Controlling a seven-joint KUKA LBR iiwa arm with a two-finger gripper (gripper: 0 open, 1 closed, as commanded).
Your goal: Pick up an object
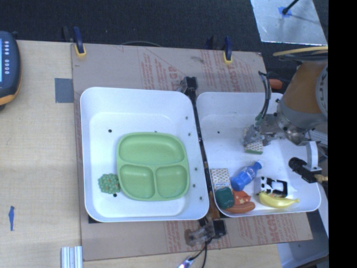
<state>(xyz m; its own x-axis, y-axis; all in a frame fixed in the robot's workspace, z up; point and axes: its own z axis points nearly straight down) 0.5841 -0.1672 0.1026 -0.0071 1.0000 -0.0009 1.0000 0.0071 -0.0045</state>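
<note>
Lying along the near rim of the right bin, a curved yellow banana sits beside a black-and-white block, a red-orange piece and a blue plastic bottle. In the left bin, a smooth green divided plate lies beside a knobbly green ball. Farther back, the end effector hangs over a small checkered object; its grip is unclear.

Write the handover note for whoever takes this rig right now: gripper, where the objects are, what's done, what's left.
Gripper: low over the middle of the right white bin, on or just above a small checkered object there; no lift visible.
Right bin, near edge: yellow toy banana, blue plastic bottle, black-and-white toy, dark green block, orange-red piece, patterned card.
Left white bin: green divided plate, bumpy green ball beside it.
Done: arm positioned in the bin.
Left: grasp and raise one object.
</note>
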